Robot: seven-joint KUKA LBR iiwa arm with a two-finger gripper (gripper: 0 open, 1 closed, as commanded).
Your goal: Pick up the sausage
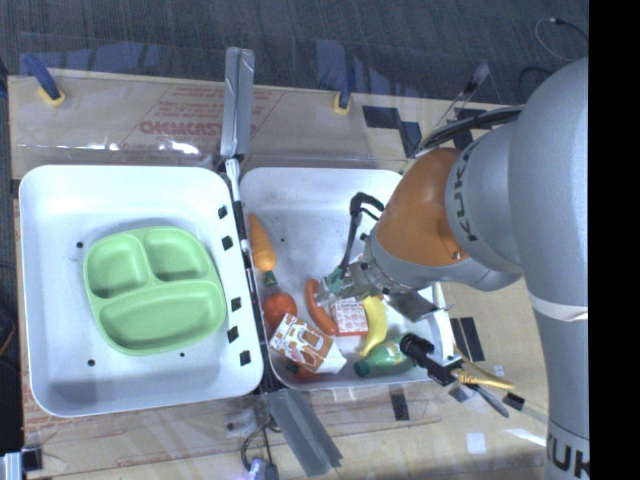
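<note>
The sausage [320, 309] is a short reddish-orange link lying at a slant in the lower middle of the right bin [300, 193]. It rests between a red tomato [279, 310] and a red-and-white packet [349, 318]. My gripper [338, 284] hangs low over the bin, right at the sausage's upper end, under the orange wrist band [425, 218]. The arm's bulk hides most of the gripper and the bin's right side.
An orange carrot [262, 244] lies along the right bin's left wall. A small printed carton [300, 346], a banana [375, 326] and a green bottle [386, 363] crowd the front of that bin. The left bin [60, 208] holds a green divided plate [155, 288].
</note>
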